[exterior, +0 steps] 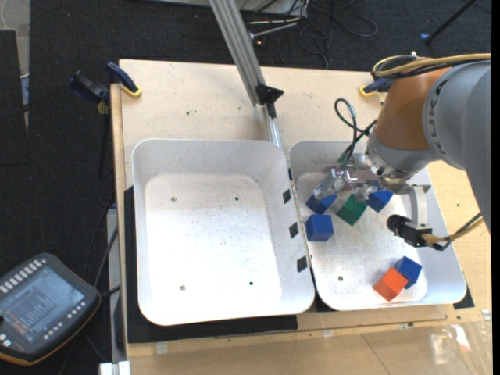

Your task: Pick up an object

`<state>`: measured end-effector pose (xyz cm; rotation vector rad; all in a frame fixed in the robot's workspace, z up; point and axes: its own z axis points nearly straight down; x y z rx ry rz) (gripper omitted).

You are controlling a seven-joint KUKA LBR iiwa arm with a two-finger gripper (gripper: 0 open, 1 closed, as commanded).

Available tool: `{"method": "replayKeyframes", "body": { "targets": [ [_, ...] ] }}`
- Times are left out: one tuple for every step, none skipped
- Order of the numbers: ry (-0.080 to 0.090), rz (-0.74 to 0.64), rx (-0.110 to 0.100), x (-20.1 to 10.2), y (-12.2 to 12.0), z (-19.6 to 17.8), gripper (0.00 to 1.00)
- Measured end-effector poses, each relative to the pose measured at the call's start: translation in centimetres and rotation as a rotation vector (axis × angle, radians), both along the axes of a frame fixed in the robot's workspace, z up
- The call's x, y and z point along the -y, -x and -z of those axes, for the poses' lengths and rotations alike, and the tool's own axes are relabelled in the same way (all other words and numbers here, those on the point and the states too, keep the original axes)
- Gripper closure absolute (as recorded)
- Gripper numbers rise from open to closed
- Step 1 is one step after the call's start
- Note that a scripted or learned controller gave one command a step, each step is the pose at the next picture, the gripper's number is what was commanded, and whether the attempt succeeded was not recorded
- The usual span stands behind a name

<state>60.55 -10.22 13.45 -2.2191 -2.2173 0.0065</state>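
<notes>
My gripper (344,186) hangs low over the far left part of the right bin (367,295), under the grey arm with its orange band (402,116). Right beneath and around it lies a cluster of blocks: a blue block (319,204) to its left, a green block (351,210) just below it, and another blue block (380,200) to its right. A larger blue cube (319,227) sits slightly nearer, close to the bin's left wall. I cannot make out anything held.
An orange block (389,285) and a blue block (408,270) touch each other at the right bin's near right corner. The left bin (156,209) lies beside it. A metal pole (242,53) slants across the back. A black cable connector (408,230) hangs right of the cluster.
</notes>
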Motion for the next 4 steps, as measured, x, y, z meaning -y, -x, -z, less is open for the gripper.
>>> {"method": "replayKeyframes", "body": {
  "targets": [
    [0.004, -0.002, 0.030, 0.1, -0.7, 1.0, 0.00],
    [0.004, -0.002, 0.029, 0.0, -0.7, 0.3, 1.00],
    [0.002, 0.000, 0.012, 1.0, -0.7, -4.7, 1.00],
    [0.002, -0.003, 0.014, 1.0, -0.9, -10.1, 1.00]
  ]
}}
